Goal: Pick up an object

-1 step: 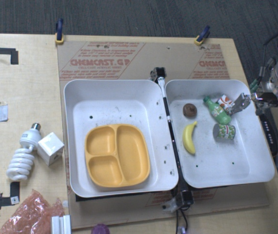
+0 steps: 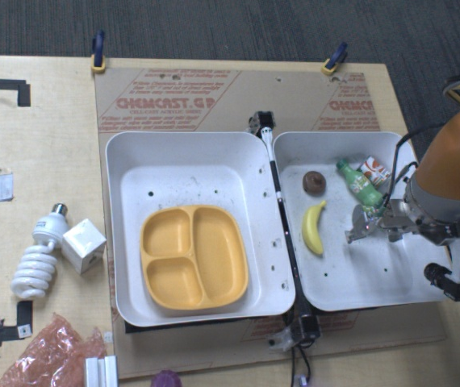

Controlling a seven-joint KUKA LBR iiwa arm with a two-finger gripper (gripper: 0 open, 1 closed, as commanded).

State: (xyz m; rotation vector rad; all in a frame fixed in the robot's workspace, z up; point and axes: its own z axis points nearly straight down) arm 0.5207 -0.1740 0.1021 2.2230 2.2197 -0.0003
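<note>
Hovering low in the right bin [image 2: 339, 293], the gripper [image 2: 357, 232] — finger state impossible to tell — sits beside the green bottle [image 2: 360, 183]: light, slick, best pinched mid-body.

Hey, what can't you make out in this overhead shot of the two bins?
- Gripper: too small and blurred in the camera view to tell how it stands.
- Green bottle: lower end hidden behind the gripper; label too small to read.
- Brown round thing: too small to identify.
- Purple thing: cut off by the bottom edge.
</note>
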